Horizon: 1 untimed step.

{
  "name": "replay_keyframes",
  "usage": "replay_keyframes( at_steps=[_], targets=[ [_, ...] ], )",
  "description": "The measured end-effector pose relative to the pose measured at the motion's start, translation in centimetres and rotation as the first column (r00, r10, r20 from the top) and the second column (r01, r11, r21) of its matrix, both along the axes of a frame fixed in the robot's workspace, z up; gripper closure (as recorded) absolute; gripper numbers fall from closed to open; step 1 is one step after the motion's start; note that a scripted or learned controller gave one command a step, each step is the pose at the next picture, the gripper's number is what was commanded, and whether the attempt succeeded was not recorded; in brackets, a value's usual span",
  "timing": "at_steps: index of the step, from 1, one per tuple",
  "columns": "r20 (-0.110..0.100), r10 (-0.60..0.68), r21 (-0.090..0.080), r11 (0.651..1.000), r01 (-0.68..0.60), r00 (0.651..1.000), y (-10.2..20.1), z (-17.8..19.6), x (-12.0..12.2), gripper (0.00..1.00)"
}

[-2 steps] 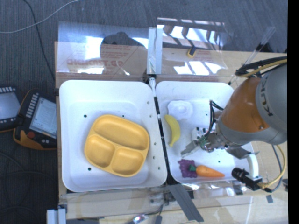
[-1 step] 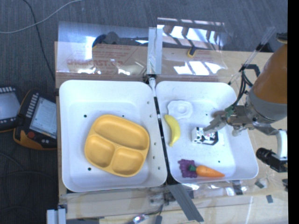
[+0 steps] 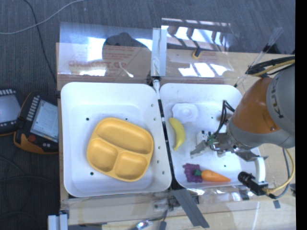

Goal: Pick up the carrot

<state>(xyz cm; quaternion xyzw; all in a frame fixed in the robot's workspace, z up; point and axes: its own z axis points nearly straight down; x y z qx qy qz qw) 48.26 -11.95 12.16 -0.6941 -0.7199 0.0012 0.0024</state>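
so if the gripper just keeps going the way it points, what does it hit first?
Probably the banana. The gripper points toward the view's left, the banana next in that line. Height is unclear from above, so it might pass over it. The carrot lies off that line, nearer the camera.

Bright daylight falls from the top, throwing hard glare patches on the clear panels (image 3: 192,47) behind the white bins (image 3: 72,128) (nearly blown out); focus is slightly soft throughout.
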Motion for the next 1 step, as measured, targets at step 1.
replay_keyframes(
  at_steps=[1],
  targets=[
    [0.004, -0.102, -0.005, 0.995, 0.102, 0.995, 0.18, 12.26, 0.16, 0.00]
  ],
)
